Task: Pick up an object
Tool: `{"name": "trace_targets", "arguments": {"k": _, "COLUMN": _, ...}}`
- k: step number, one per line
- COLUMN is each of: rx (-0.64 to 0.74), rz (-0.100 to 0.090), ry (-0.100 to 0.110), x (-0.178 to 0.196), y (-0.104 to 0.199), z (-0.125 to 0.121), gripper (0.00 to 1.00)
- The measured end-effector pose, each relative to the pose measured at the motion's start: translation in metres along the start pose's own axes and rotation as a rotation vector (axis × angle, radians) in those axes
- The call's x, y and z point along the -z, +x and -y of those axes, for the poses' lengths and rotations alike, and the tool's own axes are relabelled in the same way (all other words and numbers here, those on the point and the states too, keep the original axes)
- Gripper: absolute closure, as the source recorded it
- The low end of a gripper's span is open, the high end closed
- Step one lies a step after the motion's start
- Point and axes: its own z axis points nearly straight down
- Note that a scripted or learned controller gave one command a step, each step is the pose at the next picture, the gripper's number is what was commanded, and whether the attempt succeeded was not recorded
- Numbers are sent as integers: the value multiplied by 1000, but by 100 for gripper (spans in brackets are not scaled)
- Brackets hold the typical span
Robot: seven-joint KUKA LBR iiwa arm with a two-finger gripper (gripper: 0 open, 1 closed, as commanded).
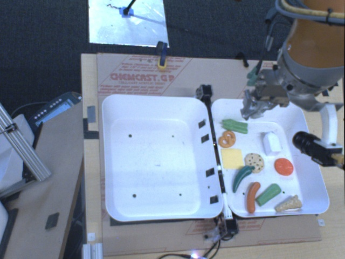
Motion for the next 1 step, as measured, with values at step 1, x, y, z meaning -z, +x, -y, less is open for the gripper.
{"name": "trace_targets", "arguments": {"k": 1, "rx": -1, "rz": -1, "ry": 3, "x": 102, "y": 66, "z": -23, "gripper": 100}}
